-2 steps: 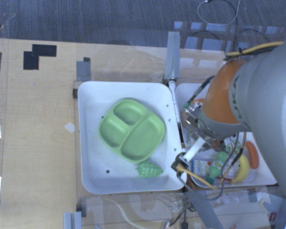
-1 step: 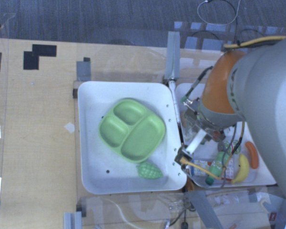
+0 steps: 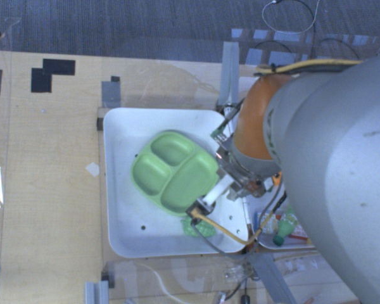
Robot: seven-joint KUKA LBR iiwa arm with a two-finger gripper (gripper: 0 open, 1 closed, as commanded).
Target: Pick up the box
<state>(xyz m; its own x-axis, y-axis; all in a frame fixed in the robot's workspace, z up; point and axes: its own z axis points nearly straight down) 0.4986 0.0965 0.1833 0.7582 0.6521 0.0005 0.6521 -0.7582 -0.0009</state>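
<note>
End effector point(image 3: 239, 181) above white bin point(image 3: 117, 189), beside green divided plate point(image 3: 168, 170).

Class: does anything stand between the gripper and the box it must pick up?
That cannot be settled: which thing is the box is unclear. The gripper is over the left bin, beside a green divided plate. The arm covers most of the right bin, where small colourful things peek out.

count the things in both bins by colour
green: 3 (light green divided plastic plate, small dark green lumpy thing, green bottle-shaped thing)
mixed colours: 1 (red, white and blue flat pack)
total: 4 visible, arm covers much of right bin
</note>
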